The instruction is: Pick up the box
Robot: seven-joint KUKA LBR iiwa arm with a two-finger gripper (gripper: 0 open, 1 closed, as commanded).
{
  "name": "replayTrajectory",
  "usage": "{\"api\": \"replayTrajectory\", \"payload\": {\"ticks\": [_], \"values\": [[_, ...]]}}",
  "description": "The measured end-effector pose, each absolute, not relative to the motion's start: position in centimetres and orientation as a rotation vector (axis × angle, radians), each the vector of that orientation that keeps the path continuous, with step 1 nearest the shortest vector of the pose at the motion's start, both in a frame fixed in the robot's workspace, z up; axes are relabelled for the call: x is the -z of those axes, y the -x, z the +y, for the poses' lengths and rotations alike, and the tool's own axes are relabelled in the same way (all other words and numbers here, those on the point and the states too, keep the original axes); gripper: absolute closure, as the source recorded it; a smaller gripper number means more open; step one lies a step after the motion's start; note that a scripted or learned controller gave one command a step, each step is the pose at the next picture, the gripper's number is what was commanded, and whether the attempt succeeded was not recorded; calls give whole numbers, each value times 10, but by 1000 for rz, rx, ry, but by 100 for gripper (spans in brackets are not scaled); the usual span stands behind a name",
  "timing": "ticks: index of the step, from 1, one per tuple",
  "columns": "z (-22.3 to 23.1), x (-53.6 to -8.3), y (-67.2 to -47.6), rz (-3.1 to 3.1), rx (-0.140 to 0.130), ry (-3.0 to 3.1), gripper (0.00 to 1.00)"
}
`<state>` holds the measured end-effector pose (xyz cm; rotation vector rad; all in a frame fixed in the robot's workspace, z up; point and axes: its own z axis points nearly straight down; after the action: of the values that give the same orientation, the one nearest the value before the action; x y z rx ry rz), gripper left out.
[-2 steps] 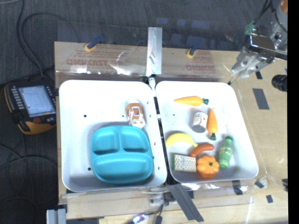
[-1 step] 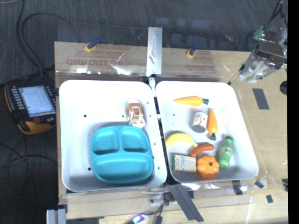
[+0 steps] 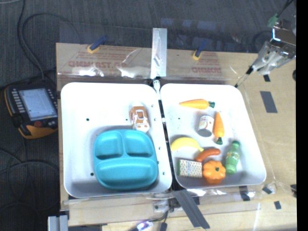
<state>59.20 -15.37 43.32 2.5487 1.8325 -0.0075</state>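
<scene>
Jaws sit at the far right corner of the table (image 3: 281,143), outside both bins, and from my screen I cannot tell whether they are spread or pressed together; nothing is visible between them.

What I am after, the small flat box with a green and yellow chequered face (image 3: 189,168), lies in the right shallow white bin (image 3: 250,124), down in its near left corner, close to the wall it shares with the other bin. An orange plastic pumpkin (image 3: 214,172) touches the box on its right. Just behind the box lies a yellow plastic banana (image 3: 185,144), with a reddish-orange sausage-shaped toy (image 3: 208,154) beside it and above the pumpkin. A green plastic bottle (image 3: 232,158) stands right of the pumpkin. Further back I see a small white tin can (image 3: 206,124), an orange carrot with a green top (image 3: 219,126) lying lengthwise beside it, and a second orange carrot (image 3: 196,103) lying crosswise near the far wall.

In the left shallow white bin (image 3: 77,129), a teal divided plastic tray (image 3: 126,159) sits near the front, and a small orange and white toy (image 3: 139,118) lies behind it by the shared wall.

Off the table to the left, a black and orange control pendant (image 3: 31,107) rests on the dark floor
</scene>
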Motion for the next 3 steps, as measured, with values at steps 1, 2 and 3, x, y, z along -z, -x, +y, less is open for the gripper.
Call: {"api": "replayTrajectory", "payload": {"ticks": [1, 2, 3], "values": [[-174, -433, -610, 1724, 6, -2625, 100], [-205, -433, -608, 1622, 6, -2690, 100], [-211, -433, -622, 1726, 7, -2622, 100]]}}
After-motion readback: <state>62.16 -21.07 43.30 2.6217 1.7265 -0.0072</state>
